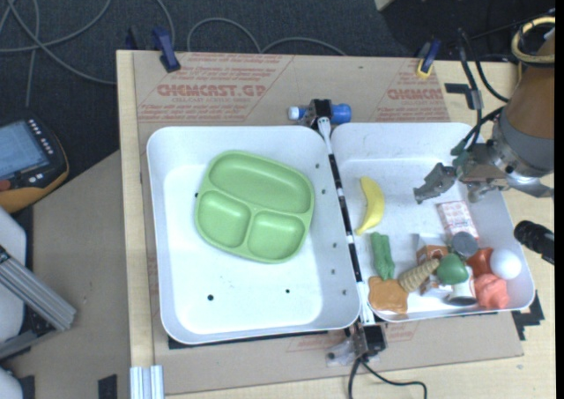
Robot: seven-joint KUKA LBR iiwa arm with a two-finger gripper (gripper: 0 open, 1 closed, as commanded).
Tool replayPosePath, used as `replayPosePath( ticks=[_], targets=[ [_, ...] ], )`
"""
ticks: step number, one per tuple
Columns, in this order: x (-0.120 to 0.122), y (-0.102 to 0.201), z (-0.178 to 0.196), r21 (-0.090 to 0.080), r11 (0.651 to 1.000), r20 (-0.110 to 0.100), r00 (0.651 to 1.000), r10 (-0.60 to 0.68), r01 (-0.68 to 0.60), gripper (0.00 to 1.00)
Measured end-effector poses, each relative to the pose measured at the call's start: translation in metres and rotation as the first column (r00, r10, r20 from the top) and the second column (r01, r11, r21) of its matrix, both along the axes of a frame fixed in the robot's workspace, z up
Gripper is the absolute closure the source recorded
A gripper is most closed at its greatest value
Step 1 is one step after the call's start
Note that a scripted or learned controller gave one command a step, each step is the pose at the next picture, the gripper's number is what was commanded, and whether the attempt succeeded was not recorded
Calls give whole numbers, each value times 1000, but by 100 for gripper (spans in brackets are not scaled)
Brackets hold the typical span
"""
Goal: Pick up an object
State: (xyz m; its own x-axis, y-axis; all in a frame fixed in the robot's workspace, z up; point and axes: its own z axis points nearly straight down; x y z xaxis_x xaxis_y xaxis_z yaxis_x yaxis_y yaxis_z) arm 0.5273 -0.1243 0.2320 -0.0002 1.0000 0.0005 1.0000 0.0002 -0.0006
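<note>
At left of centre, the left shallow white plastic bin [167,212] held a light-green three-compartment plastic plate [254,205]. The right bin [397,137] held a yellow toy banana [373,203] near its left wall and small toys heaped in its lower right corner [445,278]. At right, the dark two-finger gripper [438,184] hung spread and empty above that bin's bare middle, so, by my judgement, the pick was not yet done.

Arm [531,115]: grey casing with a broad orange band above the wrist. Black cables run beside it. Gripper [438,184]: grey metal, angular, with two short dark-tipped fingers [430,189].
</note>
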Motion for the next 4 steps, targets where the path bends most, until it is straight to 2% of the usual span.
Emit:
replayPosePath(
  ticks=[1, 2, 4],
  targets=[
    [61, 22, -85, 0, 1000, -1, 1000, 0, 0, 0],
    [46, 33, -135, 1, 1000, -3, 1000, -1, 1, 0],
    [63, 33, -147, -1, 1000, 2, 1000, 0, 0, 0]
  ],
)
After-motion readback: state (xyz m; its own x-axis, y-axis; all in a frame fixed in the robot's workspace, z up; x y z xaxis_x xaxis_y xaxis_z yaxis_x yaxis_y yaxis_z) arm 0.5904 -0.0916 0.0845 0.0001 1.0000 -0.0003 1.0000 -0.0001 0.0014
